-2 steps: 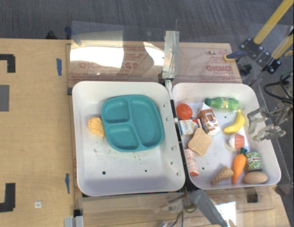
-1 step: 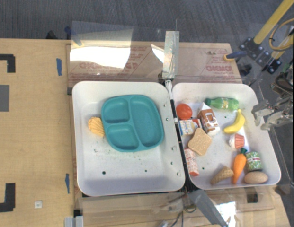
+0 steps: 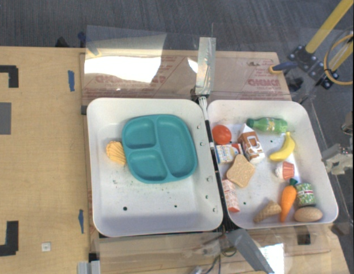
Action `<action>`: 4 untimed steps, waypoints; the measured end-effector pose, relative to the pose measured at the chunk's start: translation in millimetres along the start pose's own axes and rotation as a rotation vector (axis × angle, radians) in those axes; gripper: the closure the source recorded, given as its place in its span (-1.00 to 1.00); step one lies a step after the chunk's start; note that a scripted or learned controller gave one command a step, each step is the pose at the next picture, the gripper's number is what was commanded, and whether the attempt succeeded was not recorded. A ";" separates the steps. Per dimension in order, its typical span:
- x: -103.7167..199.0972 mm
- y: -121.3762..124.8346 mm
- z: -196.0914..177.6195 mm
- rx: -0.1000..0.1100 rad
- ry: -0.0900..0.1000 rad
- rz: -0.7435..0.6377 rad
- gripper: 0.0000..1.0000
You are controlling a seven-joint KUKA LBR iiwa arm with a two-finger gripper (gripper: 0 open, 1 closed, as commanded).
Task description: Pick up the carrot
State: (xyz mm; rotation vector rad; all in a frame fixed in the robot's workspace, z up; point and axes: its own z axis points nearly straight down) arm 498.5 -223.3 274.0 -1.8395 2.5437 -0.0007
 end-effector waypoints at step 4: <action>-10.1 -19.7 -30.6 0.008 -0.008 -0.561 1.00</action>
